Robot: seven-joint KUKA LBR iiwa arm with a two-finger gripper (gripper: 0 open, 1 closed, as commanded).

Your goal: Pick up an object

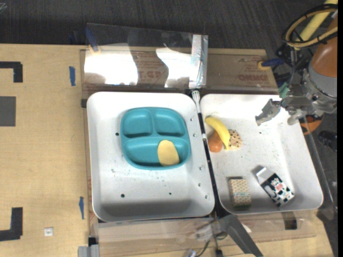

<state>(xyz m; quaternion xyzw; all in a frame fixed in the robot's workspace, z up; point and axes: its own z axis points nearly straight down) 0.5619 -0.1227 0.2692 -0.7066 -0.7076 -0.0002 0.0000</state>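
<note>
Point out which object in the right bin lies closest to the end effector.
The banana, in the right bin below-left of the end effector; the two boxes lie farther off by the front rim.

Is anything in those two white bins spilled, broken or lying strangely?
Nothing looks spilled or broken. The small carton in the right bin lies on its side, and the banana rests against an orange fruit. A yellow piece sits in the teal tray.

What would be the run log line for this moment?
gripper: open, above right bin, holding nothing | banana: untouched | pick: not done
</note>
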